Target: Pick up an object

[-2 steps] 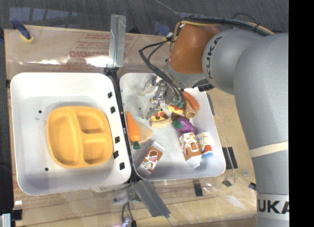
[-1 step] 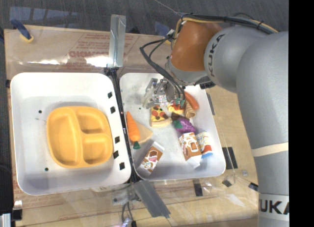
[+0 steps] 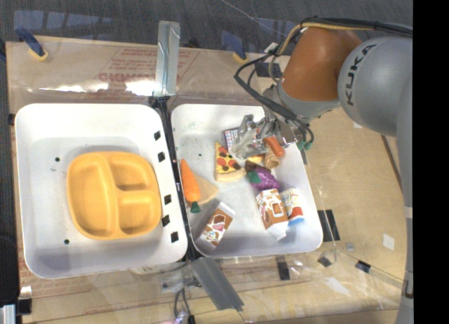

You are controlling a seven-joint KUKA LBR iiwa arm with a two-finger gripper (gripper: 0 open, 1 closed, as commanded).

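Observation:
My gripper hangs low in the upper part of the right bin, over a cluster of toy food. Just below and left of it lies a pizza slice, with a small printed card beside it. To its right sits a hot dog toy, and under that a purple grape bunch. Nothing shows between the metal fingers, and their spacing is unclear from above.
A carrot and a tan wedge lie along the right bin's left side. A small brown carton and a red-and-white carton sit near its front. The left bin holds a yellow divided plate.

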